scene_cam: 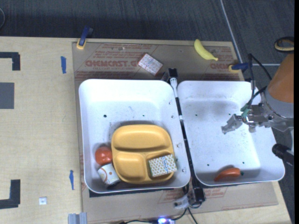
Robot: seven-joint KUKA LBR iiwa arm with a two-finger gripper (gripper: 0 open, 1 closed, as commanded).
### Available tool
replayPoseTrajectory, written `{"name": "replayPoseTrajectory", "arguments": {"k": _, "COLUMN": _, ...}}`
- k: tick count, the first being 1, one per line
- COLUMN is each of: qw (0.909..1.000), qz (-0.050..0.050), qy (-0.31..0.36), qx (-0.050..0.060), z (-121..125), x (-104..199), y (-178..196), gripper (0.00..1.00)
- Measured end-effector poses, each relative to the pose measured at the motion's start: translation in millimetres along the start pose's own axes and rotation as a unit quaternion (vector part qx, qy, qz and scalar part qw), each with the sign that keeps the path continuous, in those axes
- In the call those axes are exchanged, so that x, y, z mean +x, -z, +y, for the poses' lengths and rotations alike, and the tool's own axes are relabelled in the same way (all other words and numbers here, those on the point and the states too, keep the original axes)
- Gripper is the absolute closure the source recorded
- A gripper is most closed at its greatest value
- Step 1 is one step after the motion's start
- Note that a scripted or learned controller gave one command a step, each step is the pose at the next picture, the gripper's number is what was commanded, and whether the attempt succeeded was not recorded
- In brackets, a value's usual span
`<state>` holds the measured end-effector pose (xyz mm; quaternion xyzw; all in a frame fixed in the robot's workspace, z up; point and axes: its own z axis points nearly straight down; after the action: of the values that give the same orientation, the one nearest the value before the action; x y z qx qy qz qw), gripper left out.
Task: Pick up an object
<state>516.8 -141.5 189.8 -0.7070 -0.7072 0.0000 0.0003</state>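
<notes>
My gripper (230,125) hangs over the right part of the right bin (205,94), reaching in from the right edge with nothing visibly in it. A red-orange vegetable-like object (227,173) lies at that bin's front wall, well in front of the gripper. The left bin (93,97) holds a yellow divided plate (140,146) with a patterned packet (162,165) on its front right section. A red round fruit (103,154) and a small white and orange item (108,174) sit at the plate's left.
Behind the bins, a yellow banana (204,50) and a second patterned packet (149,64) lie on the brown cardboard (107,62). A black clip (173,73) sits where the bins meet. Cables run beside the arm at the right.
</notes>
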Motion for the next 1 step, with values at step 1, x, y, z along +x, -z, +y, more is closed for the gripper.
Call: {"name": "replayPoseTrajectory", "arguments": {"k": 1, "qw": 1.0, "qz": -0.001, "qy": 0.0, "qx": -0.003, "z": 57.9, "x": 2.4, "y": -103.6, "gripper": 0.0}}
